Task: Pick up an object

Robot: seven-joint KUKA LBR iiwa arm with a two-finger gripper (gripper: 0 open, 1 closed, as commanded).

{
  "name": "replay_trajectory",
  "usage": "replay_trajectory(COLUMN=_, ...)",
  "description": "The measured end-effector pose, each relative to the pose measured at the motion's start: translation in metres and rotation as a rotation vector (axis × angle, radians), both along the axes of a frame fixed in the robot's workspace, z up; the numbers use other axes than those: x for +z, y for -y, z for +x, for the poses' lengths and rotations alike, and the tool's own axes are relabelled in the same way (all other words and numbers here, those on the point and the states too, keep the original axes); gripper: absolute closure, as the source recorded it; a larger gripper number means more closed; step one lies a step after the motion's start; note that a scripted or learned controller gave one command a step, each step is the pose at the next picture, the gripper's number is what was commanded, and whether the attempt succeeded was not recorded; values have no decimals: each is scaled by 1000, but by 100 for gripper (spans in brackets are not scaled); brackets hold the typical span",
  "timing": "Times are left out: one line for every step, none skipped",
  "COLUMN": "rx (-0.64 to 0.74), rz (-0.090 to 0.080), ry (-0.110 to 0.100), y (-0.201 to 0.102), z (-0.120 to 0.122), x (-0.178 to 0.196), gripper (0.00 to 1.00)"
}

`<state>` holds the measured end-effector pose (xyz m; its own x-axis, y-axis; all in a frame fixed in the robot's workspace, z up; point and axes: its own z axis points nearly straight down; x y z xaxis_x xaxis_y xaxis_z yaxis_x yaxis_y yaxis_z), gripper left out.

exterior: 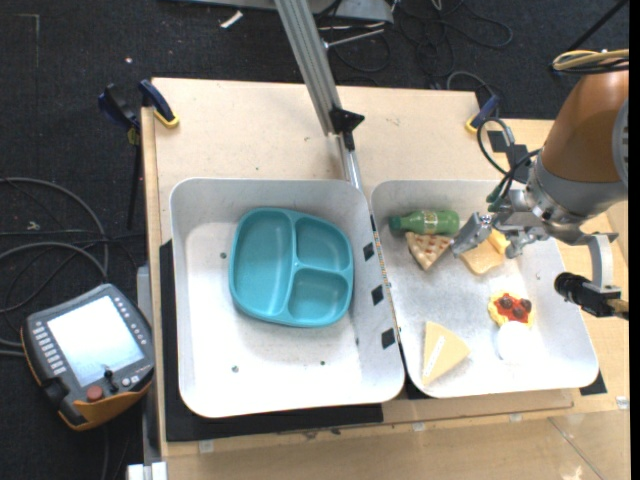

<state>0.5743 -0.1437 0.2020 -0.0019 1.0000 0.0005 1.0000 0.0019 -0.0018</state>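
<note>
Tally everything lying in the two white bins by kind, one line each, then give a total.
Divided teal plate: 1
Green bottle: 1
Waffle-patterned wedge: 1
Yellow piece under the claw: 1
Pale yellow cheese wedge: 1
Yellow piece with red topping: 1
White round piece: 1
Total: 7

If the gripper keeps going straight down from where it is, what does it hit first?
Probably the yellow toy food piece right under the gripper, in the right bin. Height above it is hard to judge.
</note>
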Motion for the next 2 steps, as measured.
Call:
replay_trajectory(rx=-1, rz=0, ry=0, y=0, z=0, x=0, gripper=0)
replay_trajectory(rx=-2, rz=0, ry=-4, y=3, z=1, x=-64, gripper=0)
